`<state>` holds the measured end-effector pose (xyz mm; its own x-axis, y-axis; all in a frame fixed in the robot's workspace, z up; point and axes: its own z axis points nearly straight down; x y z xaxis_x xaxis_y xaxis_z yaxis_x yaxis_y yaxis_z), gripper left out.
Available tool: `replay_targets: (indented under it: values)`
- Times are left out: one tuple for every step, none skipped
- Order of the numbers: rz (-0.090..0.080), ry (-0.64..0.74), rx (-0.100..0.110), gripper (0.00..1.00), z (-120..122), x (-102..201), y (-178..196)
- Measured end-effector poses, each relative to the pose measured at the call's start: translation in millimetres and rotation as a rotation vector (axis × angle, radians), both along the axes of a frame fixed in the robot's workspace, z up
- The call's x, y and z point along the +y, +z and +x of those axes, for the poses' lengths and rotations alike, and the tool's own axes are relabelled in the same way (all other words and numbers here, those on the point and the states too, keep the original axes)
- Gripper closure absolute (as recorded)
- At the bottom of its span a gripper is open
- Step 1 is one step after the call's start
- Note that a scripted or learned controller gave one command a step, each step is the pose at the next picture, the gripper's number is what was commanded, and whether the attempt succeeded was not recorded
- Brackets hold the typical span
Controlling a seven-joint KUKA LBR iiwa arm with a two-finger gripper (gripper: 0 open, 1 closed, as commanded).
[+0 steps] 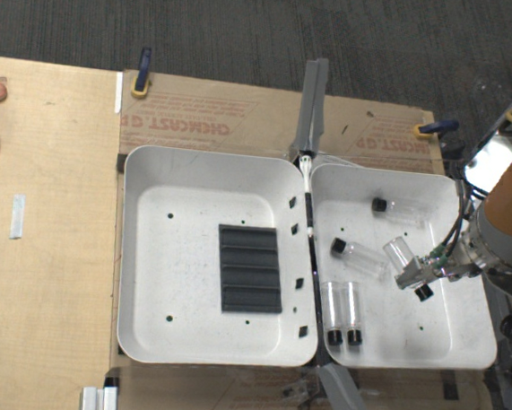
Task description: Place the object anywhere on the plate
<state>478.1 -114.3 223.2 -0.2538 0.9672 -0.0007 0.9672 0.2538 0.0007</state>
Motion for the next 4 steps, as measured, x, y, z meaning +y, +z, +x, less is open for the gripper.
replay_targets:
  values:
    - [-0.001,-0.001,0.004,1.0,58,64,-30]
    - [-0.001,0.102,0.004,1.0,87,140,-33]
    - [-0.001,0.243,0.002,1.0,77,212,-11]
    - [-0.001,0.372,0.005,1.0,36,264,-25]
